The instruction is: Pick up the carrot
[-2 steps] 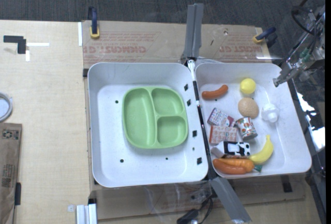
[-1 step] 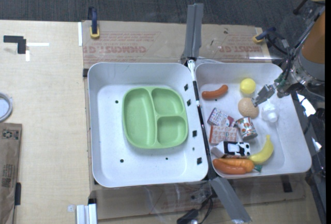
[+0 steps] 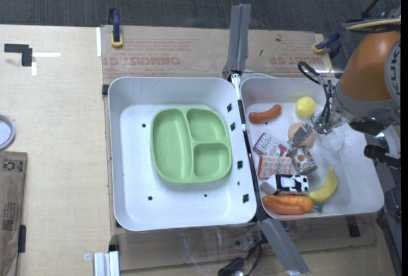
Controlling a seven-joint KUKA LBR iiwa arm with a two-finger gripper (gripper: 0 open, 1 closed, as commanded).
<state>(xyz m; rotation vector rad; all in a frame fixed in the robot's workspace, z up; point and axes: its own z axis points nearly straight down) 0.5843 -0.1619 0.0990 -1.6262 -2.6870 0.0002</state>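
The carrot [image 3: 288, 203] is orange and lies flat along the near edge of the right bin [image 3: 357, 204], its green stub end toward the banana. The gripper [image 3: 317, 127] hangs over the middle of that bin, below the arm's orange band [image 3: 373, 67]. It is well beyond the carrot, close to a tan round item [image 3: 298, 134] and not touching the carrot.
The right bin also holds a red sausage [image 3: 264, 114], a lemon [image 3: 305, 105], a banana [image 3: 325, 185], small cartons [image 3: 273, 155] and a black-and-white carton [image 3: 292, 182] just behind the carrot. A green divided plate [image 3: 190, 144] lies in the left bin [image 3: 127, 204].
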